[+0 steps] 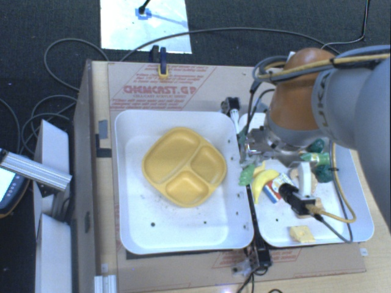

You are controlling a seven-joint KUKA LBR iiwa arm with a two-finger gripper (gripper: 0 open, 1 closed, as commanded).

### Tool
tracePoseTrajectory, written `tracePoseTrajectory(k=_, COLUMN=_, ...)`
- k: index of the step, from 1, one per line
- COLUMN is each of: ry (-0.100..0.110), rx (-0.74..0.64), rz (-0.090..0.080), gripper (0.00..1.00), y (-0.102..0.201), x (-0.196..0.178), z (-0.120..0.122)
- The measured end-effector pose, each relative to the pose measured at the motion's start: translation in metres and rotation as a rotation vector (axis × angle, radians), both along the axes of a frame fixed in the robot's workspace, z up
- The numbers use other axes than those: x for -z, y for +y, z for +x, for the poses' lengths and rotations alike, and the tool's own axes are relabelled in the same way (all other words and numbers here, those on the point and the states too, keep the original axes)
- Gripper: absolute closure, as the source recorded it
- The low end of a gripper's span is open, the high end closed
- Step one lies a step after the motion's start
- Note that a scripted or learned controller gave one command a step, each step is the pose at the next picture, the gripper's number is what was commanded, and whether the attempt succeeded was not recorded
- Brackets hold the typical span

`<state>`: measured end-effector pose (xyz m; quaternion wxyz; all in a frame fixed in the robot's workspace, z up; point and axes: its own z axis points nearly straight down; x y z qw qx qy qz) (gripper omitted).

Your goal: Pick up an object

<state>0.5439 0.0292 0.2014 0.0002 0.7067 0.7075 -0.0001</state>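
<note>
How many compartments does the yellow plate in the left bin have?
3. The yellow plate lies in the left bin: one long compartment along its upper-left side, one at its right corner, one at its bottom. None looks hidden.

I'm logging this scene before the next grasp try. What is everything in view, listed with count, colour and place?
Bins: two, white, side by side on the bench.
Divided plate: one, yellow, three compartments, lying in the left bin.
Banana: one, yellow, right bin, near the inner wall.
Green piece: one, green, right bin, beside the banana.
Small block: one, pale yellow, near edge of the right bin.
Other small items: several, mixed colours, partly hidden under the arm; count unclear.
Clamp: one, blue and yellow, far edge of the bench.
Cables: several, dark, on the floor.
Arm: one, grey with orange band, over the right bin.
</note>
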Motion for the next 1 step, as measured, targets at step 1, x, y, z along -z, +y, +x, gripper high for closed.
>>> tracePoseTrajectory(k=1, ry=-0.002, rx=-0.003, rz=0.000, gripper=1.00, y=-0.0097, x=-0.0395, z=0.0142)
